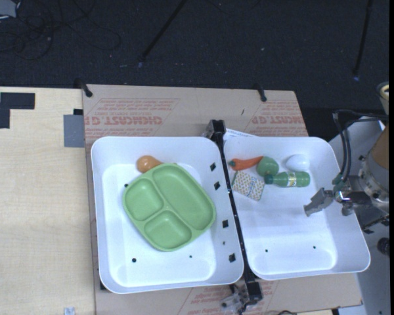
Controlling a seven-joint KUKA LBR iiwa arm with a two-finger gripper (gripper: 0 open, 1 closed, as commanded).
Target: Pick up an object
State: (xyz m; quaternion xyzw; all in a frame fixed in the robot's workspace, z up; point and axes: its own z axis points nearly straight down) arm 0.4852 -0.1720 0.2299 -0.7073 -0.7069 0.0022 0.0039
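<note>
Several small objects lie at the back of the right bin [295,254]. An orange carrot-shaped piece [247,163] sits beside a round green ball [267,166]. A green bottle [290,179] lies on its side, with a white rounded object [298,161] behind it. A patterned square packet [249,186] rests near the divider. My gripper [317,202] hangs over the bin's right side, to the right of and below the bottle, apart from every object, with nothing seen in it.
The left bin [111,241] holds a green divided plate [168,206] with an orange rounded object [146,163] behind it. A black divider [227,209] runs between the bins. Cardboard [184,113] lies under both bins. The arm's cables [345,149] hang at the right.
</note>
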